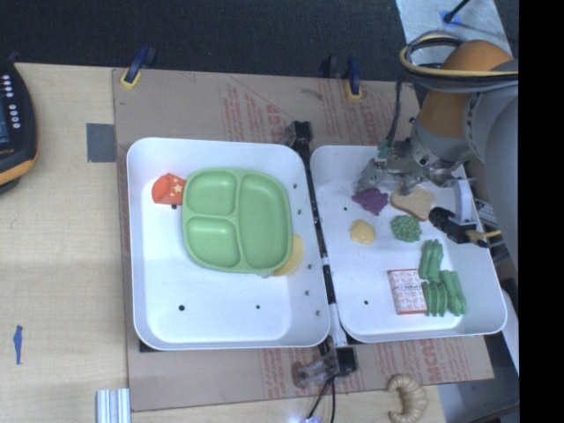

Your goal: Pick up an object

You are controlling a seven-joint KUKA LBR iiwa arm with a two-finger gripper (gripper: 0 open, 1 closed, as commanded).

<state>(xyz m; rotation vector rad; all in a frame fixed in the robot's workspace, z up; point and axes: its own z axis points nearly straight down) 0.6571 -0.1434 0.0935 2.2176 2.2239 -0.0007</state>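
A grey arm point(498, 139) with an orange band comes in from the right, cut off at the side, and its bulk hides the far right corner of the right bin point(370, 311). The pincer point(394, 173) hangs low over the far left part of that bin. Seen from above it is a tangle of metal, and I cannot tell whether it is spread or pressed together, or whether it touches anything. Just in front of it a purple piece point(371, 201) and a tan slice point(412, 204) lie side by side. Nearer me are a yellow lump point(362, 231) and a green broccoli-like floret point(405, 227), then green pods point(443, 280) beside a small red and white packet point(406, 291) whose print is too small to read. In the left bin point(220, 315) a green divided plate point(238, 218) covers most of a yellow thing point(294, 256), which peeks out at its right edge. An orange-red piece with a star point(167, 189) sits against the plate's left edge. Both white bins rest on a brown cardboard sheet point(220, 104) clamped to a pale wooden table point(62, 263). At the left a black and orange handset point(12, 122) is cut off. A tan curled thing point(407, 397) lies at the near edge, only partly seen. Beyond the table the floor point(220, 16) is dark.
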